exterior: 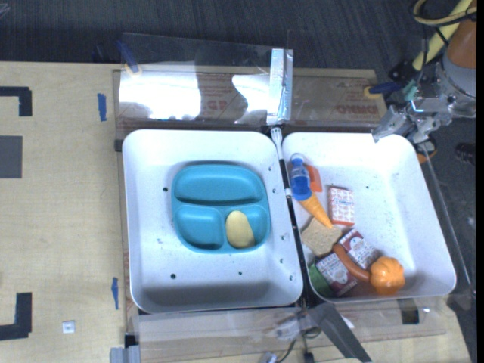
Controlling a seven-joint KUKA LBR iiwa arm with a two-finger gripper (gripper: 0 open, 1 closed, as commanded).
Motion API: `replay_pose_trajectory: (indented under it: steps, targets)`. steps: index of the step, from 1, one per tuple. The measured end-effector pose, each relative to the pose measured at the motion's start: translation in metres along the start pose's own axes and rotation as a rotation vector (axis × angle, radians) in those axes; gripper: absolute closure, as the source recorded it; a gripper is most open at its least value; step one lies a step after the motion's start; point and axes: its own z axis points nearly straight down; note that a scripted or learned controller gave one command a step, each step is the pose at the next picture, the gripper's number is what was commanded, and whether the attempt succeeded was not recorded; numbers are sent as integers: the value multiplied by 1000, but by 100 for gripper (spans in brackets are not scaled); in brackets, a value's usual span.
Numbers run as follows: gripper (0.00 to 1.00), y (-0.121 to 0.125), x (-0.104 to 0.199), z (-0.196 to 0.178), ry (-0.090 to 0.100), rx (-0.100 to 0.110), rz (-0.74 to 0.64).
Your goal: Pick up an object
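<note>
My gripper [412, 123] hangs over the far right corner of the right bin [401, 180], above its rim and well away from the objects. They lie along that bin's left and near sides: a blue bottle [299, 177], an orange cone [318, 211], a red and white packet [341, 205], a bread slice [321, 237], a brown packet [354, 246], a red sausage [352, 264] and an orange fruit [388, 275]. Nothing is seen in the gripper.
The left bin [144, 203] holds a blue divided tray [215, 195] with a yellow egg-shaped object [240, 229] in one compartment. A clear plastic panel [197, 89] stands behind the bins. Yellow cables [442, 6] hang at the far right.
</note>
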Motion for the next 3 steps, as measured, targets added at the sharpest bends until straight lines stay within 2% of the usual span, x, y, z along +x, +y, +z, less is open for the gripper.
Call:
replay_pose_trajectory:
  steps: [1,2,3]
  targets:
    - [0,15,68,122,3,10,-53]
    - [0,-51,74,156,-2,-7,-42]
    - [100,-49,73,147,-2,-13,-38]
